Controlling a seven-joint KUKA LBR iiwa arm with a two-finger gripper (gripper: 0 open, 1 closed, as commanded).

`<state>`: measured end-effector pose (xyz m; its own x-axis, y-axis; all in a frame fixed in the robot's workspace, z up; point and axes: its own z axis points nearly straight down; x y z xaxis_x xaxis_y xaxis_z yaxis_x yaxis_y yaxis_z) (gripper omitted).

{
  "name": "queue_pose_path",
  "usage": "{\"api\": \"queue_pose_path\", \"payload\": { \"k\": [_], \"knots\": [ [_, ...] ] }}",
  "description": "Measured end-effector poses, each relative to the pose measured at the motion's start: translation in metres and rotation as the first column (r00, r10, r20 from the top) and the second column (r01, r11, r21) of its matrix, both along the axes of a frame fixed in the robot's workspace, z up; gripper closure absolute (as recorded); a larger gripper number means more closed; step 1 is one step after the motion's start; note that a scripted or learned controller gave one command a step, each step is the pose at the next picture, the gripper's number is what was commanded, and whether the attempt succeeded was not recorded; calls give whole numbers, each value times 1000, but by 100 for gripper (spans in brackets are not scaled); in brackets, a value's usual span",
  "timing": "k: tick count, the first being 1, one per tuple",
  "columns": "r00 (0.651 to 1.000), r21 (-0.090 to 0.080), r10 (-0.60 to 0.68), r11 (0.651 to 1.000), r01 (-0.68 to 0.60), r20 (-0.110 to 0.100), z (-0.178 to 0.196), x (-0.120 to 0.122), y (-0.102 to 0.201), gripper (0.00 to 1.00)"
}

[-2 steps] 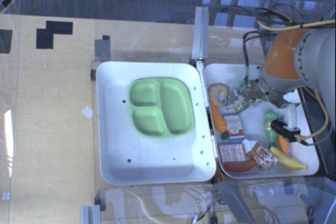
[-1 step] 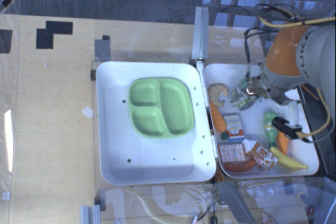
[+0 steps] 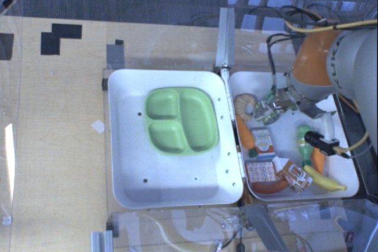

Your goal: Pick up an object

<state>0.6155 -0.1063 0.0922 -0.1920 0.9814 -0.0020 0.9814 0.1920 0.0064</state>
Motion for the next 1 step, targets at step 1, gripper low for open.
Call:
{"api": "queue_pose_path", "payload": {
  "k": [1],
  "knots": [
    [999,0,-45,999,45,1,167,16,41,100]
  ]
}}
